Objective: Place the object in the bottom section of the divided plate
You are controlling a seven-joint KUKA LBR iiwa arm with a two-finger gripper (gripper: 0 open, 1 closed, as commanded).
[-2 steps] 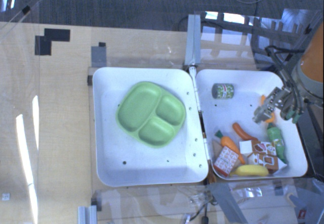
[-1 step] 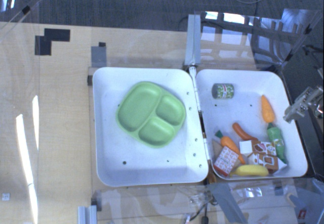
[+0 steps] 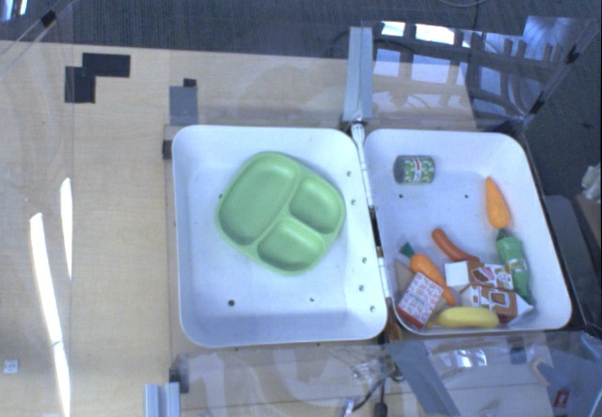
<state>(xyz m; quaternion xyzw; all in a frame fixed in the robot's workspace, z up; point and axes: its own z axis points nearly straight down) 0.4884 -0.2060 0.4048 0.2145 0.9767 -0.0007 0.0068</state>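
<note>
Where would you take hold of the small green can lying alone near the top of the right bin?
Probably across the green can's curved middle, coming straight down from above. It lies on its side with open floor all around, well clear of the toy pile, so fingers could close on its two long sides.

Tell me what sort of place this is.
Likely a robotics lab bench for pick-and-place trials: two white bins sit on a wooden bench, one holding a green divided plate, the other toy food such as a plastic carrot and banana.
</note>
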